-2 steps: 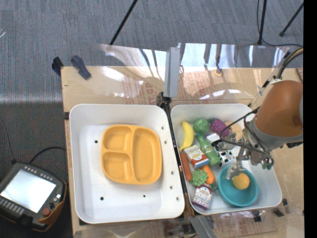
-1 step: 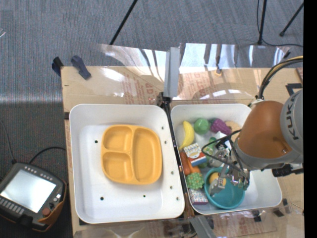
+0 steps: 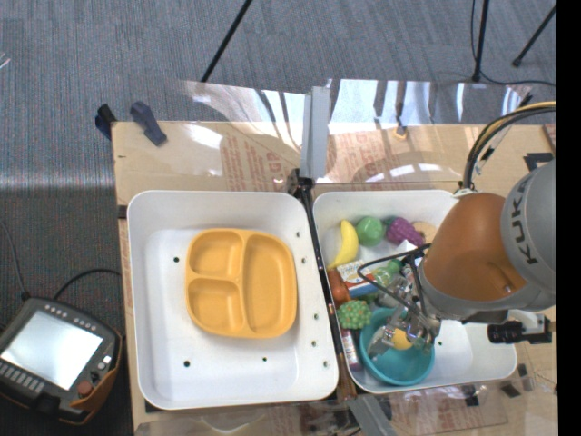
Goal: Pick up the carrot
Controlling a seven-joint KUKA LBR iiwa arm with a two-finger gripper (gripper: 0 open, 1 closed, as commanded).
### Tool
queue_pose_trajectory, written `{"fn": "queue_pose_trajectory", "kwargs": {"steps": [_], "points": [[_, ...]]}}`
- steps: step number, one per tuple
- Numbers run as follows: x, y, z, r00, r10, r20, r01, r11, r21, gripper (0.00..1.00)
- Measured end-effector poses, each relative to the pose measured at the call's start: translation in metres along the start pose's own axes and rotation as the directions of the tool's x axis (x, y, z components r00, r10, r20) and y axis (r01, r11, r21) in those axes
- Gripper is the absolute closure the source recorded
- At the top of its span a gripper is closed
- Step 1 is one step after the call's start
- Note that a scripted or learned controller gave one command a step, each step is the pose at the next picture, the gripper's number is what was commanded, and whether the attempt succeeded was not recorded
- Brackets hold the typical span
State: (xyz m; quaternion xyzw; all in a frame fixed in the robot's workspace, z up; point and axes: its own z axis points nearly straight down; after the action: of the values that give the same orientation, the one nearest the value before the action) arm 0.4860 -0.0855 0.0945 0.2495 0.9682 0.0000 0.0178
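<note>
Desk with two white bins side by side. Left bin holds a yellow divided plate, three compartments, lying flat near the middle. Right bin is crowded along its left half: banana upright-ish near the left wall, green round fruit just beside it, purple grapes next along toward the back. Below the banana an orange-red piece lies against the left wall; this looks like the carrot, partly hidden, so the call is tentative. A bumpy green item sits just below it, near a teal bowl at the front of the bin. Some printed packaging lies between the carrot and the arm. Arm reaches in from the right, its orange band over the right bin's middle. End effector hangs over the teal bowl's rim, with something yellow seen at the fingers; whether it is gripped or lying in the bowl is not clear, and open or closed cannot be told. The carrot lies apart from the end effector, to its left. A pendant sits on the floor at lower left.
</note>
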Motion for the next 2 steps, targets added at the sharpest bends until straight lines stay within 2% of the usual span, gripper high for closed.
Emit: {"fn": "queue_pose_trajectory", "kwargs": {"steps": [1,2], "points": [[0.002,0.004,0.0,0.998,-0.063,-0.003,0.063,0.998,-0.002,0.0],[-0.01,0.009,-0.017,0.997,-0.067,0.04,0.068,0.998,-0.013,1.0]]}}
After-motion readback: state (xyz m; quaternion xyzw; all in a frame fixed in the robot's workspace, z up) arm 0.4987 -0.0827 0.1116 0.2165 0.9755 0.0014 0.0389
